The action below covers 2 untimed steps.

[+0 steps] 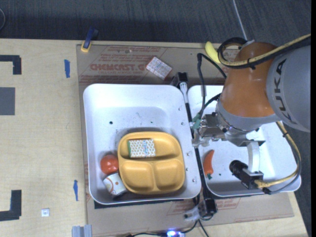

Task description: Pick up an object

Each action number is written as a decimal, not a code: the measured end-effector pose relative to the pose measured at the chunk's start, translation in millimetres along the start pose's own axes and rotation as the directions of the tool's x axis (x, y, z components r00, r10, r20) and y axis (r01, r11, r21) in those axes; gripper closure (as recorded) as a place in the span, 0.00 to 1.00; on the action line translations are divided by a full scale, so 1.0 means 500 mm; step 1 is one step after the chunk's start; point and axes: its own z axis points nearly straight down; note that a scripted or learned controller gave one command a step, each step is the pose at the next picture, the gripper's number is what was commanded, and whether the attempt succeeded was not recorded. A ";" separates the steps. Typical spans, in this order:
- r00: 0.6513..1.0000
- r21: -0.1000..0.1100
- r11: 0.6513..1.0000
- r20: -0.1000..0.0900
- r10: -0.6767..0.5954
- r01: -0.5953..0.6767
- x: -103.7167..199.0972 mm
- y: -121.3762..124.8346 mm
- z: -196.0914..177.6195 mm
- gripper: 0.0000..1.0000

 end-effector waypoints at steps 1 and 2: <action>1.000 -0.001 1.000 0.001 0.002 -0.002 -0.102 -0.013 0.045 1.00; 1.000 0.001 1.000 0.001 0.003 -0.003 -0.217 -0.014 0.082 1.00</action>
